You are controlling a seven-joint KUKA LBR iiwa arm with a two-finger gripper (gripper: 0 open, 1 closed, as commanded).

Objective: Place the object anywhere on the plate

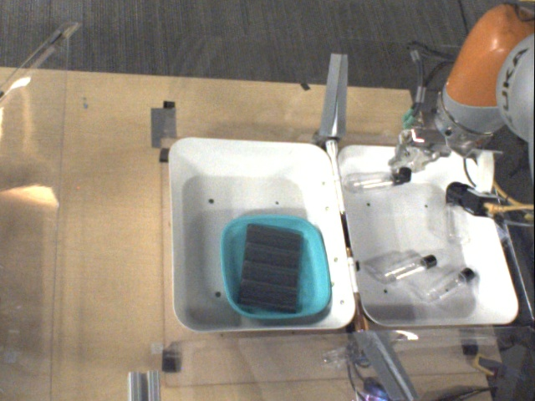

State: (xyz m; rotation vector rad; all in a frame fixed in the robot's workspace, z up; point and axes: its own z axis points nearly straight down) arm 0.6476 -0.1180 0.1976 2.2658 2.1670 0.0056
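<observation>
Over the right bin's (501, 307) far-left corner, the gripper (405, 164) is hovering by a clear vial (368, 180); grip state, you can't tell. You're looking at the pick step. Next: lift it, carry left onto the teal plate (316, 249).

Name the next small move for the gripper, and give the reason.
Probably lower the gripper onto the clear vial lying just beside it at the top of the right bin and close on it. No vial shows between its fingers, and the teal plate in the left bin carries just a dark ridged block.
</observation>
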